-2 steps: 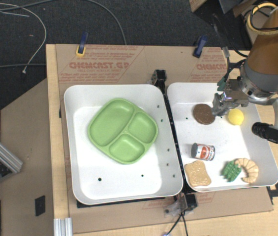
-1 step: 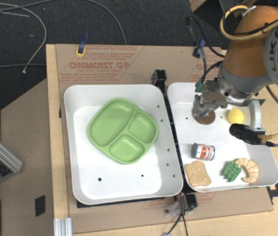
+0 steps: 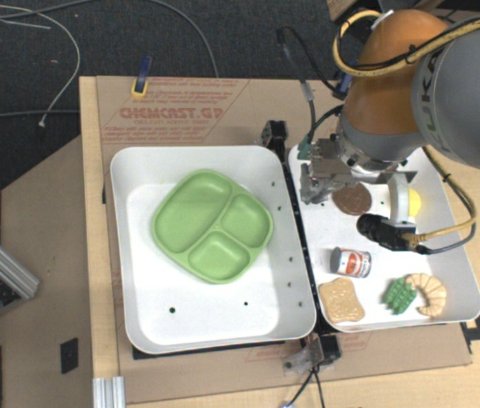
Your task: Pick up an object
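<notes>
My gripper [image 3: 314,182] hangs under the orange wrist band over the back left part of the right bin [image 3: 469,289], close to its left wall. A brown round disc [image 3: 352,200] lies just right of it, partly under the wrist. A yellow item [image 3: 412,201] peeks out beside the arm. Toward the front lie a small red and white can [image 3: 352,263], a slice of toast [image 3: 341,301], a green leafy piece [image 3: 399,296] and a croissant [image 3: 432,293]. Nothing can be seen in the gripper.
The left bin [image 3: 138,304] holds a green divided plate [image 3: 212,225]. A black fitting [image 3: 380,228] on a yellow cable hangs from the arm above the can. The bulky arm covers the right bin's back part. Cardboard lies under both bins.
</notes>
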Controlling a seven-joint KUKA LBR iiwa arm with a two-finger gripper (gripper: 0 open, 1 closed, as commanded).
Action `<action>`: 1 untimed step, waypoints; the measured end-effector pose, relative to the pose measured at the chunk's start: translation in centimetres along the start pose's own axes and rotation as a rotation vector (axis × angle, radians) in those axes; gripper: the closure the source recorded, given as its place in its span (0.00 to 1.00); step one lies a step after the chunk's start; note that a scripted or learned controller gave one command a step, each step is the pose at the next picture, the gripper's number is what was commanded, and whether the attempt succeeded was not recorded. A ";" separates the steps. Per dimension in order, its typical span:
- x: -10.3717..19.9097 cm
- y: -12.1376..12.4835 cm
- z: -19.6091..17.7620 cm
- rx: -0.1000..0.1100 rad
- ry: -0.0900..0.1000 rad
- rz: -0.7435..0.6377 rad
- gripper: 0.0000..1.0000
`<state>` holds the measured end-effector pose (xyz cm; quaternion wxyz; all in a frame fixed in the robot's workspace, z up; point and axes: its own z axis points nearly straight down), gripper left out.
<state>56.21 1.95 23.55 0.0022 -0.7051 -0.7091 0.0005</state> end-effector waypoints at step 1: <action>4.5 1.6 1.3 -0.005 -0.002 0.001 1.00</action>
